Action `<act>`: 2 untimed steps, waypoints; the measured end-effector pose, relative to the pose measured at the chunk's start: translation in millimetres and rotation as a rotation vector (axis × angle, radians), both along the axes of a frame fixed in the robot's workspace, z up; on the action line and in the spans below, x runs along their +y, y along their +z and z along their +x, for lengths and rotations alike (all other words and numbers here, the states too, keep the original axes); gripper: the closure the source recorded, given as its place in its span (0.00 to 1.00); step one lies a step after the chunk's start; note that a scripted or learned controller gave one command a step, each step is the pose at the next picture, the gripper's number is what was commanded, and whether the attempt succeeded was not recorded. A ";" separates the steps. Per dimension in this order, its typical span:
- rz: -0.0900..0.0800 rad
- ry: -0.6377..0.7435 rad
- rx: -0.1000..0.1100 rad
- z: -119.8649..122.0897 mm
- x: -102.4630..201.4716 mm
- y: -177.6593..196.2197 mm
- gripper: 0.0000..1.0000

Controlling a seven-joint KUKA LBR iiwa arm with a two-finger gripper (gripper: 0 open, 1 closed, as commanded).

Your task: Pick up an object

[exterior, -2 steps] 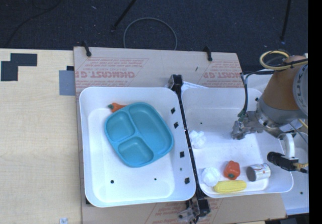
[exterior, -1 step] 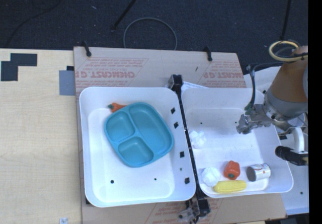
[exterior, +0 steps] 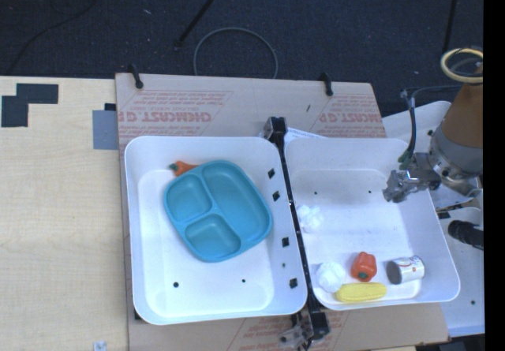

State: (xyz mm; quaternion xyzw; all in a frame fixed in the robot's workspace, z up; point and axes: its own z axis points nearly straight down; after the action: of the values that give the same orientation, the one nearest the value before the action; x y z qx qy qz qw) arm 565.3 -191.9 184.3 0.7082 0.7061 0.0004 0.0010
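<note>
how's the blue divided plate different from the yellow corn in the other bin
The blue divided plate is broad and flat with three compartments; the yellow corn is a small, slim cob. The plate lies in the left bin with an orange item peeking from under its far edge; the corn lies in the right bin at the near wall, beside a red pepper. Both lie flat, untouched.
</note>
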 end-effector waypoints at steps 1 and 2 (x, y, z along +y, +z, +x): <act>0.000 0.004 -0.002 1.0 -1.0 52.0 1.00; 0.004 0.008 0.005 7.6 59.2 42.9 1.00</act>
State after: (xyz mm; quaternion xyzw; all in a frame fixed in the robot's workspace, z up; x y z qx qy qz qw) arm 572.9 -132.8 227.2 0.7053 0.7089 0.0001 -0.0021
